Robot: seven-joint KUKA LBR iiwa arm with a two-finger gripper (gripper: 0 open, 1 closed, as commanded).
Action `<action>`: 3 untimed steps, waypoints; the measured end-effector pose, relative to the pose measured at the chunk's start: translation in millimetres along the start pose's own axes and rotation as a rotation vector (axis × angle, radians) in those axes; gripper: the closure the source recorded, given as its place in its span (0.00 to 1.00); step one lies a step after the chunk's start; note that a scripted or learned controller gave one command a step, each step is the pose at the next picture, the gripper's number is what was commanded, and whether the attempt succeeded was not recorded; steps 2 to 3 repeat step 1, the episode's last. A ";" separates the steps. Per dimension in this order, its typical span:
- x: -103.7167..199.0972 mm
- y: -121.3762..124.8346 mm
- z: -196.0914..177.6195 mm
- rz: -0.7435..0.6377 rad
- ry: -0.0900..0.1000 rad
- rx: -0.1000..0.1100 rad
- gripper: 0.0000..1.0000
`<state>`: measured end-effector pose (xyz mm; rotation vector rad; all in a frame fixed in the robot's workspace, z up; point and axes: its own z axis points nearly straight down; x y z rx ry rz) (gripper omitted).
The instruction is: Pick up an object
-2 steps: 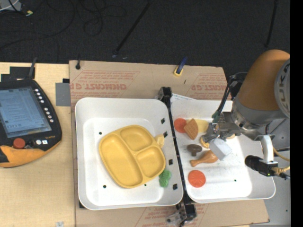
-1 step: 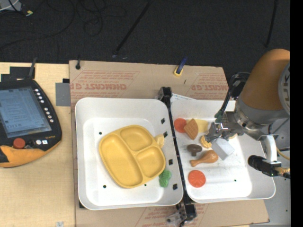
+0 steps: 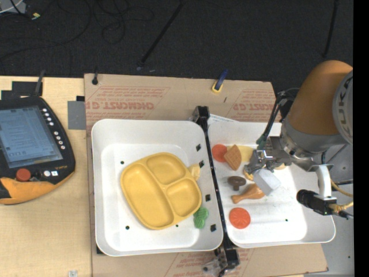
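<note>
Two white bins sit side by side. Left bin [image 3: 109,154] holds a yellow divided plate [image 3: 161,189] with a green piece [image 3: 200,218] at its lower right edge. Right bin [image 3: 294,227] holds a chicken leg [image 3: 249,195], a brown mushroom [image 3: 236,182], two red rounds and a tan wedge [image 3: 233,156]. The gripper [image 3: 260,165] hangs just above the leg; whether it is open or closed cannot be told.
</note>
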<state>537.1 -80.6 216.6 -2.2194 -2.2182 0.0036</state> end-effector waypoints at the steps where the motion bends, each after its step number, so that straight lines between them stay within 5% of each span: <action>1: -0.3 4.7 -1.9 0.000 0.000 -0.002 1.00; 3: -0.3 4.7 -1.9 0.000 0.000 -0.002 1.00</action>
